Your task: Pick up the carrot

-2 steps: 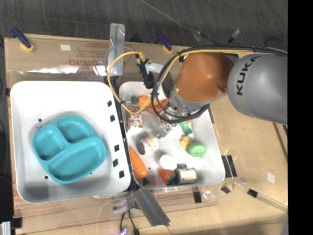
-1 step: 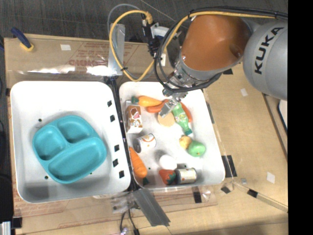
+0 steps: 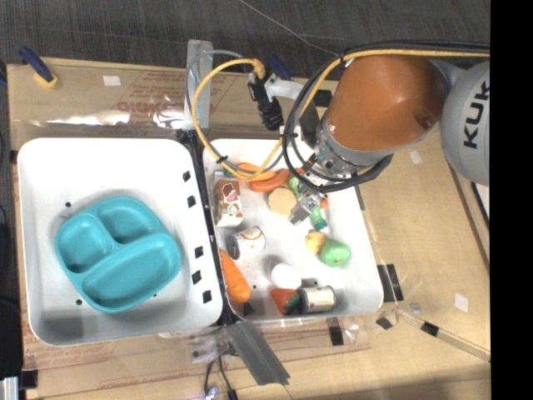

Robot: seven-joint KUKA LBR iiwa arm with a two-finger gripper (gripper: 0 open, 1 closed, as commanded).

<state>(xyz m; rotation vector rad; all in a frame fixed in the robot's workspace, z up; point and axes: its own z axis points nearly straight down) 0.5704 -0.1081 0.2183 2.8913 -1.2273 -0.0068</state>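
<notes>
Carrot [image 3: 236,278] lies at the right bin's [image 3: 366,248] near-left wall, untouched; my claw [image 3: 305,204], grip state unclear, hangs far-right of it, so I'm approaching and must travel near-left.

Grey arm [image 3: 466,123] with "KU" lettering, orange band [image 3: 383,98], black and yellow cables [image 3: 218,73].

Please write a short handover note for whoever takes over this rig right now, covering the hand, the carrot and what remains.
Hand: low over the right bin's far half, among the toy food; I cannot tell its grip state.
Carrot: lying by the right bin's left wall, near the front, apart from the hand.
Left bin: holds a teal divided plate.
Done: nothing lifted.
Left: move to the carrot, grasp it, raise it.
</notes>
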